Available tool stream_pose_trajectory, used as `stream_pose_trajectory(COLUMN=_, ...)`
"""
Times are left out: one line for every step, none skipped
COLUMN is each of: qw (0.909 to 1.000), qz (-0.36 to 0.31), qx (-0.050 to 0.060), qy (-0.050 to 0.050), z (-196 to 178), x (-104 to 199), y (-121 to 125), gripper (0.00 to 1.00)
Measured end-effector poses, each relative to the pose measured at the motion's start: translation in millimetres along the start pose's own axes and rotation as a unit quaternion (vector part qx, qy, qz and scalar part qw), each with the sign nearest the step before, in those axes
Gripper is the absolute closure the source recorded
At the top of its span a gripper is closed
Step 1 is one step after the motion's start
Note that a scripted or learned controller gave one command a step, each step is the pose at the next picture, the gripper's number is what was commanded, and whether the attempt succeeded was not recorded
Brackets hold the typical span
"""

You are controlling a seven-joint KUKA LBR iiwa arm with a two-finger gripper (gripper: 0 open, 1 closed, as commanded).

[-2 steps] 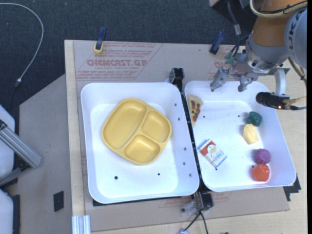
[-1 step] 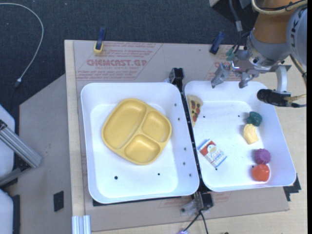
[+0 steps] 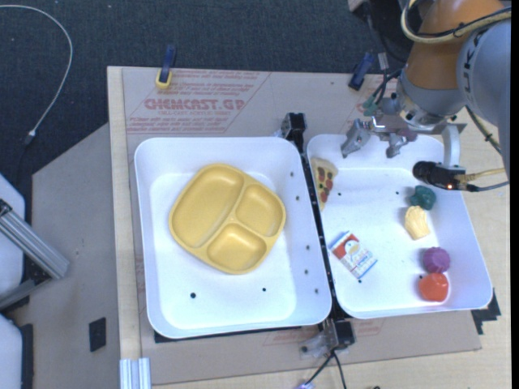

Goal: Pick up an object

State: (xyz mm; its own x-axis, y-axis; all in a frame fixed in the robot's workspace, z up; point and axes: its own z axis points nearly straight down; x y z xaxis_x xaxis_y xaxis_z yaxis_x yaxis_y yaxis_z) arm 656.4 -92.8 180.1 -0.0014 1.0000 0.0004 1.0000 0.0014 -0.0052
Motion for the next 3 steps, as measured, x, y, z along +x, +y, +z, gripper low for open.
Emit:
stream_pose_trajectory(qw=1.0000, qz=0.001, qx=0.001, qy=0.000, z=63, x=-2, y=-6, gripper=0.00)
stream_pose_trajectory(qw=1.0000, qz=0.002, qx=-0.003, qy=-0.003, z=95, x=-5, y=-5, gripper=0.00)
stream_pose_trajectory(qw=1.0000, qz=0.002, qx=-0.004, qy=-0.002, z=84, x=-4, y=-5, gripper=1.00)
